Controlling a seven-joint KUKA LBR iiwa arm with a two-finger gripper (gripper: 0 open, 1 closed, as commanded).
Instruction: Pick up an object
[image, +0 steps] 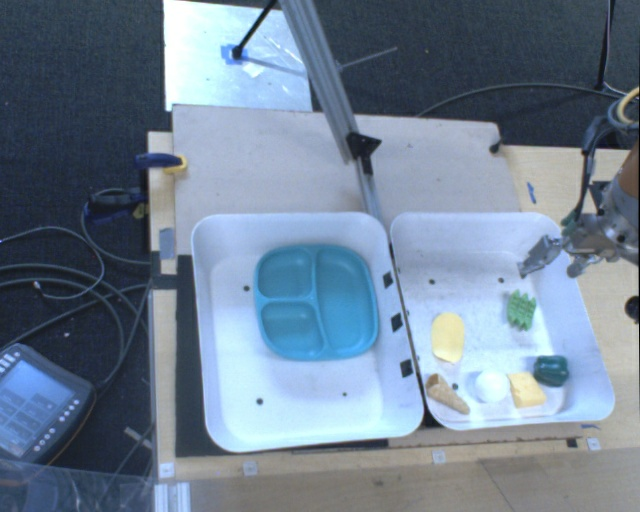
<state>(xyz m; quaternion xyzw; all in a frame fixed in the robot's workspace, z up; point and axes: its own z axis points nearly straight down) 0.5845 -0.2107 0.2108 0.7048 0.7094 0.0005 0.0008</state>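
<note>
The arm (622, 190) is cut off by the right edge, so little beyond its wrist is visible. The gripper (556, 258) is small and blurred; its fingers cannot be made out. At the near left, a handheld controller (38, 400) runs off the left edge. The small dark green object (551, 370) in the right bin (590, 340) is too small to identify.

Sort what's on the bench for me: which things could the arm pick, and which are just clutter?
For the pick:
gripper
green leafy piece
yellow oval piece
dark green piece
white ball
yellow block
tan cone

Lying about:
blue divided plate in the left bin
pendant
clamps
</note>
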